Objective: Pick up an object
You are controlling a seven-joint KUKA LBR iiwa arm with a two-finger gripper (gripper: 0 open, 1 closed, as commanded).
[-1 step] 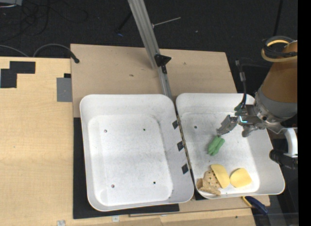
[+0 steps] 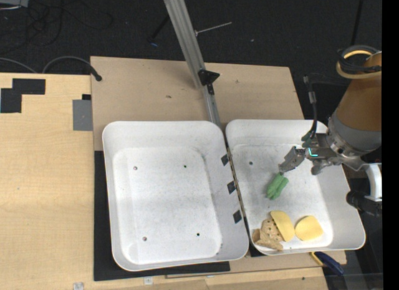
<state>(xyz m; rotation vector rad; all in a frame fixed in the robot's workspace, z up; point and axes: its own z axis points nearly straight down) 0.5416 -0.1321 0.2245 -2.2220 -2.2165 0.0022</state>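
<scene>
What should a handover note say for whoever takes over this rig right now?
Gripper: over the right white bin, fingers spread open, holding nothing.
Objects, all in the right bin: a green oblong soft piece just below and left of the fingertips; a yellow wedge block, a round yellow piece and a tan speckled biscuit-like piece near the front edge.
Left white bin: beside it on the bench.
Done: nothing lifted.
Left: close on one object, likely the green one, and raise it.

Grey arm (image 2: 358, 123) with orange band, small teal light at the wrist.
</scene>
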